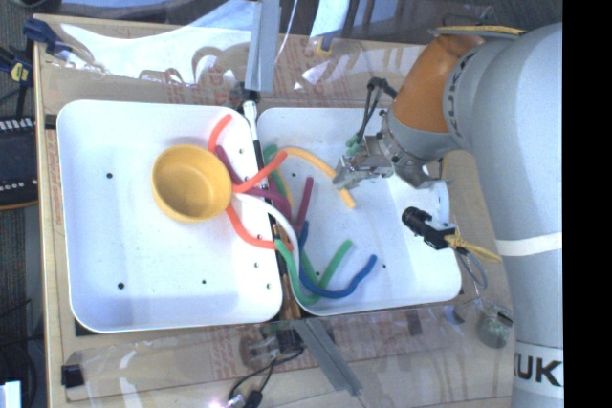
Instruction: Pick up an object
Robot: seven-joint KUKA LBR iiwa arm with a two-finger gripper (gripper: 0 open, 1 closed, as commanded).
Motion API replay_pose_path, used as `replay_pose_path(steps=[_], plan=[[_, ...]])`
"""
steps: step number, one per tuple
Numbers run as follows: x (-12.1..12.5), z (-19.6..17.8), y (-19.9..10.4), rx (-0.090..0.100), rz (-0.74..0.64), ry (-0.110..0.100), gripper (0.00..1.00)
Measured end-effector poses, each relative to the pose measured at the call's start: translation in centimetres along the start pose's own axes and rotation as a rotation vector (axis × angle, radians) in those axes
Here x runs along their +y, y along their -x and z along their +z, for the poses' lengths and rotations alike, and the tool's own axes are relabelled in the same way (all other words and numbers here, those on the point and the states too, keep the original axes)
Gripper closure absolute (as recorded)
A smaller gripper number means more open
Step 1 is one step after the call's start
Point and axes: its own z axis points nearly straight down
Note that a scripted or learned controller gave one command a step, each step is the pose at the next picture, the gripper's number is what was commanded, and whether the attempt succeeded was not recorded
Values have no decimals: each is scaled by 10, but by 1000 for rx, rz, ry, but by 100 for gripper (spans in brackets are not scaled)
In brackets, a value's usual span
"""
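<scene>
Bench with two shallow white bins side by side. The left bin (pixel 124 263) holds a yellow bowl (pixel 191 182), upright, in its middle and somewhat toward the far edge. An orange strip (pixel 256 177) bends over the shared rim between the bins, one part curling beside the bowl and the other reaching into the right bin (pixel 416 274). The remaining loose objects lie along the right bin's left side: a yellow strip (pixel 311 154) arching out from the far left corner toward the centre, two maroon strips (pixel 305 201) slanting beside the shared rim, and, toward the near edge, a green strip (pixel 330 265) lying just above a blue strip (pixel 346 285) that curves along the near left corner. The grey arm (pixel 497 110) enters from the right edge, its orange band over the far right corner of the right bin. The gripper (pixel 352 175) hangs low over the middle of that bin, right at the inner end of the yellow strip; whether the claw is apart, together or clamped on the strip cannot be told from here.
</scene>
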Motion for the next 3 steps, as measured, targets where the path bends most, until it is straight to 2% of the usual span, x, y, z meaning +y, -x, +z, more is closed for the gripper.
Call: replay_pose_path(steps=[1,2,3], plan=[[0,0,0,0,0,-1,0],[21,20,-10,-6,-312,5,0],[23,9,-11,-10,-316,10,100]])
